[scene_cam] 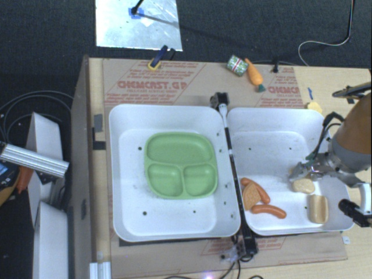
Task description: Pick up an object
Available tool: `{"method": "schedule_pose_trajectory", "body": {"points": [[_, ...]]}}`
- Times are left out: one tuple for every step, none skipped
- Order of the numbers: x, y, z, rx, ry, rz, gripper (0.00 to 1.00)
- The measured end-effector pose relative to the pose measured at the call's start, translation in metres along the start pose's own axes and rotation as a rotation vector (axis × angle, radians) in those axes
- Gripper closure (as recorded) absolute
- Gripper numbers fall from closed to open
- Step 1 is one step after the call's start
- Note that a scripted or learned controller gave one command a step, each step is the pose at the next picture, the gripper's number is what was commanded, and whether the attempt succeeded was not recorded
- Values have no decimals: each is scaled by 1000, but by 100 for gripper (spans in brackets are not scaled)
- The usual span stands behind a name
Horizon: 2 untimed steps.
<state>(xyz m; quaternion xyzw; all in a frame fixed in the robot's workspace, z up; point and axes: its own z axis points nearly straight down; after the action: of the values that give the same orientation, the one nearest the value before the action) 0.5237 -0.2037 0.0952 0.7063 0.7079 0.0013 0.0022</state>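
The right bin [273, 141] holds several toy foods. A small beige round piece [303, 185] lies near its right side, and a beige bread-like piece [317, 208] sits just below it. Two orange-red sausages [268, 211] [256, 188] and a brown round piece [250, 198] lie at the bin's front left. My gripper [306, 170] hangs low over the right bin, just above the small beige round piece and close to it. Nothing can be seen held in it. The arm's grey body and orange band [354, 135] cover the bin's right edge.
The left bin [125, 173] carries a green divided plate [180, 164]. A toy carrot [254, 74] and a green can [236, 64] lie on the cardboard behind the bins. A black rail [230, 150] runs between the bins. Cables trail at the far right.
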Motion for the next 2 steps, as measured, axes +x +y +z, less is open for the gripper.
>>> {"method": "schedule_pose_trajectory", "body": {"points": [[0,115,-41,0,0,-3,100],[77,73,-95,1,2,-3,100]]}}
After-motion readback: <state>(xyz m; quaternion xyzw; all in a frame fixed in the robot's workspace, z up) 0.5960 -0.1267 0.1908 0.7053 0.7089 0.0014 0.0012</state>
